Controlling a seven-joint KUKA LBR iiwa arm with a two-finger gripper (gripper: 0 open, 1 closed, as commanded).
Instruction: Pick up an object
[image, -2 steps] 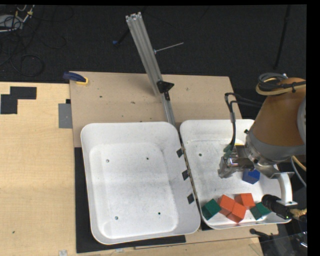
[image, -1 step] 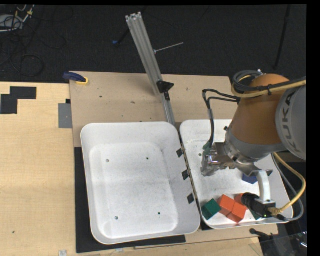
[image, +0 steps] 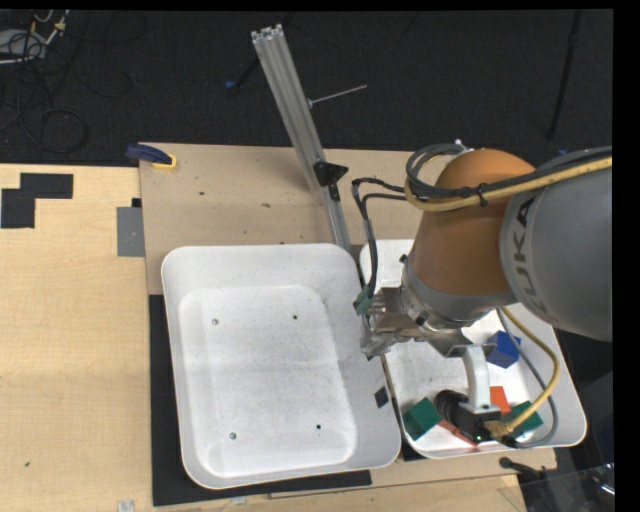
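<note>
The right bin (image: 570, 415) holds several small things. A blue block (image: 506, 350) lies near its right side, a green block (image: 421, 416) at the front left, an orange piece (image: 499, 399) toward the front right, and a thin red piece (image: 461, 433) by the front wall. Another green piece (image: 531, 424) shows at the front right. My gripper (image: 462, 410) hangs low over the front half of this bin, among these things. The grey arm with its orange band covers most of it, and nothing can be seen held.
The left bin (image: 190, 275) stands beside the right one, white-floored. A slanted aluminium rail (image: 300, 120) rises behind the bins. A small black piece (image: 381, 397) sits at the rim between the bins. A blue-and-yellow clamp (image: 150, 155) lies at the bench's far left corner.
</note>
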